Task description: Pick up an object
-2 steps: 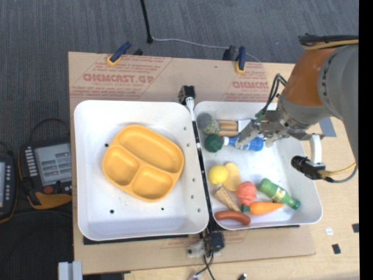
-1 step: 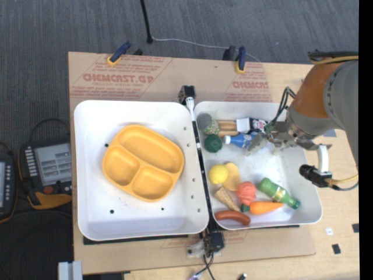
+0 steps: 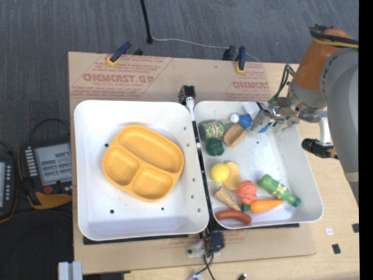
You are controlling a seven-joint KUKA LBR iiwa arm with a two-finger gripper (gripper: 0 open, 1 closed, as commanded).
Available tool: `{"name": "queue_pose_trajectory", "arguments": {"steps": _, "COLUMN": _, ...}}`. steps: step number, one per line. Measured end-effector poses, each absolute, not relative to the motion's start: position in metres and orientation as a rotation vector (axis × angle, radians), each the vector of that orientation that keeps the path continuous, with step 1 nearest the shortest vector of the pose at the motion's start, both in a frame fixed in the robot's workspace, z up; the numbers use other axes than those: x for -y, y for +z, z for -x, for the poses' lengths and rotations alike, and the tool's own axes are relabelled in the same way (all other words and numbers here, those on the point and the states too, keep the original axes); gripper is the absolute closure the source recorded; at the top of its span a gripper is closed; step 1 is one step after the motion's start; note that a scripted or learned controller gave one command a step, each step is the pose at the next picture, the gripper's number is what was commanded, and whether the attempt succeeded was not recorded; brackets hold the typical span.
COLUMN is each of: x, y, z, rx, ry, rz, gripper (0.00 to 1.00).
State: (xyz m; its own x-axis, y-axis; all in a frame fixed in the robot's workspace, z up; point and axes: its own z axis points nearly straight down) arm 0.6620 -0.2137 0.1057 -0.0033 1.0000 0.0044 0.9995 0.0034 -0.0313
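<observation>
The nearest candidate is a small white bottle with a blue cap [image 3: 240, 120], lying at about twelve o'clock in the right bin [image 3: 303, 174], touching a tan bread-like piece [image 3: 234, 135] at its six o'clock. The gripper [image 3: 263, 120] hangs just beside the bottle at its three o'clock, low over the bin's far edge; whether its fingers are apart or together cannot be told at this angle, and nothing shows between them.

At nine o'clock of the bread sit a green-labelled can [image 3: 212, 128] and a dark green vegetable [image 3: 215, 147]. Toward six o'clock lie a yellow lemon [image 3: 220, 172], a red tomato [image 3: 246, 191], an ice-cream cone [image 3: 227, 197], a carrot [image 3: 267, 205], a green bottle [image 3: 278, 189] and a sausage [image 3: 233, 217]. The left bin [image 3: 87, 156] holds a yellow divided tray [image 3: 143, 161].

The risk, as I judge it: the bottle is round and crowded against the bread, so a closing grip may roll it aside or catch both pieces.
</observation>
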Motion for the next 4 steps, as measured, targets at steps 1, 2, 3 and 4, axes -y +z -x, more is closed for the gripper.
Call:
{"name": "queue_pose_trajectory", "arguments": {"steps": 1, "x": 0.165, "y": 0.094, "z": -0.664, "rx": 2.207, "ry": 0.034, "rz": 2.203, "gripper": 0.00}}
{"name": "queue_pose_trajectory", "arguments": {"steps": 2, "x": 0.143, "y": 0.094, "z": -0.664, "rx": 2.209, "ry": 0.044, "rz": 2.219, "gripper": 0.00}}
{"name": "queue_pose_trajectory", "arguments": {"steps": 3, "x": 0.184, "y": 0.094, "z": -0.668, "rx": 2.204, "ry": 0.014, "rz": 2.183, "gripper": 0.00}}
{"name": "queue_pose_trajectory", "arguments": {"steps": 4, "x": 0.215, "y": 0.094, "z": -0.669, "rx": 2.204, "ry": 0.008, "rz": 2.179, "gripper": 0.00}}
